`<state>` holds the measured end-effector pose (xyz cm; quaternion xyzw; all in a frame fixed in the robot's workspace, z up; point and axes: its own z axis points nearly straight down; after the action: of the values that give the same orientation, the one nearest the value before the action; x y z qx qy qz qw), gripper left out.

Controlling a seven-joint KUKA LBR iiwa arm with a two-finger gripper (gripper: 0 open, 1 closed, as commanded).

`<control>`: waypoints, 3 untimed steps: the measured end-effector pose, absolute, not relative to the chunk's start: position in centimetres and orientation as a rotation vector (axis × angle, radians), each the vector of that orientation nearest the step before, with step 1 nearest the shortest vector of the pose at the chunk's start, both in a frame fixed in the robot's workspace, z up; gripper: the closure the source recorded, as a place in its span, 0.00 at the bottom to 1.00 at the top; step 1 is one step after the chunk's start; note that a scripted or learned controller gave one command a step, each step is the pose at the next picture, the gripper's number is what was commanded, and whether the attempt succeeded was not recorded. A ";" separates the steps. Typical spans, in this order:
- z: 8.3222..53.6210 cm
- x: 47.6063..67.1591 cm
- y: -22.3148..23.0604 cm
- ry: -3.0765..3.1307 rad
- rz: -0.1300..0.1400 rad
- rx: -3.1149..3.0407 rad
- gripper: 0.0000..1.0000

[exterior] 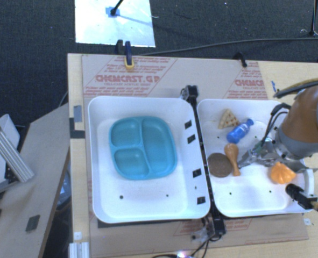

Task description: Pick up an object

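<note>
A slanted overhead view of a tabletop (164, 71) carrying two shallow white bins side by side. The left bin (102, 144) holds a turquoise divided plate (143, 148), lying flat near its middle. The right bin (245, 200) holds several small toy foods: a tan waffle-patterned wedge (227, 119) near the far wall, a small blue bottle (239, 131) lying on its side just beside it, a brown round patty (219, 165) near the divider between the bins, a tan drumstick-shaped piece (233, 157) touching the patty's right edge, and an orange rounded piece (282, 173) toward the right.

The grey arm with its orange band (309, 114) reaches in from the right, and its hand (251, 158) sits low over the right bin, its metal tips pointing left, just beside the drumstick. Nothing is visibly between the fingers, and whether they are parted or closed cannot be told (the tips are small and merge with the drumstick's outline).

Judging by this pose, the task is at the approach or grasp stage: the hand appears aimed at the drumstick, which lies on the bin floor, not lifted. The next move would call for the fingers to straddle the drumstick's narrow shaft, close firmly, then rise straight up. The patty touching it may get nudged, and the rounded shape could slip out of a shallow pinch.
</note>
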<state>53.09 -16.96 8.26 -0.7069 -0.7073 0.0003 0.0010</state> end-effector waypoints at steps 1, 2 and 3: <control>9.5 53.2 -17.0 -2.224 -0.003 -2.223 1.00; 13.9 53.6 -17.4 -2.229 -0.004 -2.222 1.00; 18.3 54.2 -17.6 -2.229 -0.004 -2.220 1.00</control>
<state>54.18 -17.60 18.31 -0.7057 -0.7085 -0.0012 -0.0024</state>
